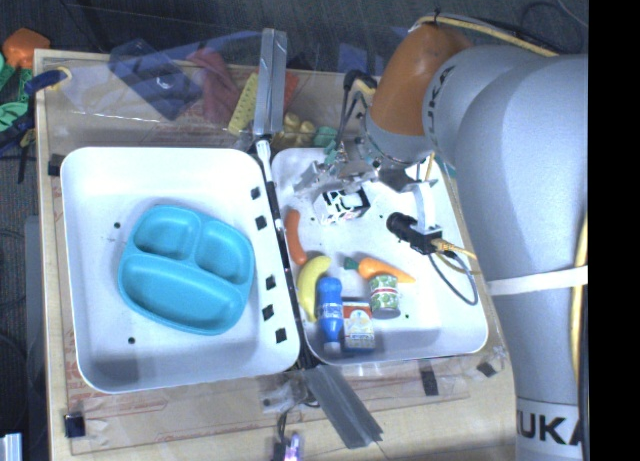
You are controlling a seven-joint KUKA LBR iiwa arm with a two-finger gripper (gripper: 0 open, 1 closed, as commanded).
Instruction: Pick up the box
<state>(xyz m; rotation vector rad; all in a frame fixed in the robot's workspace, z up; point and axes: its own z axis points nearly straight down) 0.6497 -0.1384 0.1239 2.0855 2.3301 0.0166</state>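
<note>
Briefly, insp. notes, camera view, clock dirs as on the frame.

1. Gripper: low over the right bin, at its 12 o'clock end, w/ arm entering from 3 o'clock. Open/closed: cannot tell, as the wrist hides the tip. Nothing seen held.

2. Box: the small red-and-white item at the right bin's 6 o'clock edge is judged the likeliest candidate; ID not certain at this res. It lies well apart from the gripper.

3. Key relation: the box is approx. 6 o'clock of the gripper, a shade toward 5. In my judgement the coming move calls for travel across the bin's length, then descent. Long axis: too small to tell, so wrist alignment can't be advised. Single arm, so no choice of side.

4. Crowding: bottle just beside the box at 10 o'clock, poss. touching. Can near at 1 o'clock. Risk, as judgement: a neighbour gets nudged or grabbed instead.

5. Count:
- bins: 2, incl. left bin
- blue tray: 1, in left bin
- box: 1
- bottle: 1
- can: 1
- banana: 1
- carrot: 1
- red-orange stick: 1
- arm: 1
</note>
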